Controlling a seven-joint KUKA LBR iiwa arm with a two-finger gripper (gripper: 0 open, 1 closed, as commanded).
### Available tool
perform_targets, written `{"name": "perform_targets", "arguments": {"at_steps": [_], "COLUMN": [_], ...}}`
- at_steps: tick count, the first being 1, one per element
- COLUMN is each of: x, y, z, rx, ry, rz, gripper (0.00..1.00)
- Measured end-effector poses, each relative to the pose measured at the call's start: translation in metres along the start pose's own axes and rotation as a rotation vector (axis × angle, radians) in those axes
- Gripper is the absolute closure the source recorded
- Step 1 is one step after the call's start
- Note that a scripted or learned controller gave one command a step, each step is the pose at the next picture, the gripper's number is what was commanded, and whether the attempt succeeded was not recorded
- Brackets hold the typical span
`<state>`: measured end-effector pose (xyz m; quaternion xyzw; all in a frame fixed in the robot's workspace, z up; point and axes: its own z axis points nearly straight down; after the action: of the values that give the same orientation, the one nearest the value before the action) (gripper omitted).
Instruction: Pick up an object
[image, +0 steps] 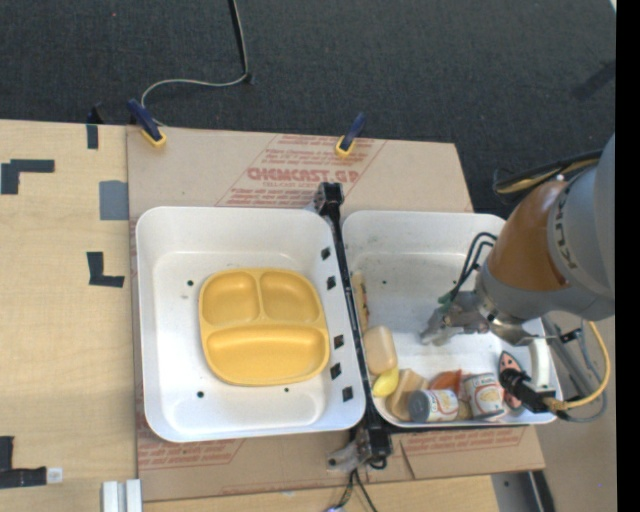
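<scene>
The right bin (420, 240) holds a cluster of small items along its near edge: a pale beige block (379, 350), a yellow piece (386, 383), a tan piece (404, 397), a small jar with a dark lid (434, 404), a red-orange item (447, 380) and a can with a red label (487, 396). My gripper (441, 327) hangs low over the right bin's middle, right of the beige block and above the jar. Nothing shows between its fingers. The arm's orange band (530, 250) sits above it to the right.
The left bin (165, 300) carries a yellow divided plate (264, 326). A black divider (340, 290) runs between the bins. Two yellow-blue clamps (147, 122) (350, 135) pin the cardboard at the back. Cables loop at the right bin's near right corner (575, 385).
</scene>
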<state>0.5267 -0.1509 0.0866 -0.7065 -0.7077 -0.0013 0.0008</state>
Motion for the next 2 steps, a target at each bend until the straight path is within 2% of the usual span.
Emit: {"name": "perform_targets", "arguments": {"at_steps": [1, 2], "x": [-0.016, -0.04], "y": [0.038, 0.101], "z": [-0.082, -0.001], "rx": [0.0, -0.006], "ry": [-0.005, -0.007], "rz": [0.002, 0.0], "gripper": [1.0, 1.0]}}
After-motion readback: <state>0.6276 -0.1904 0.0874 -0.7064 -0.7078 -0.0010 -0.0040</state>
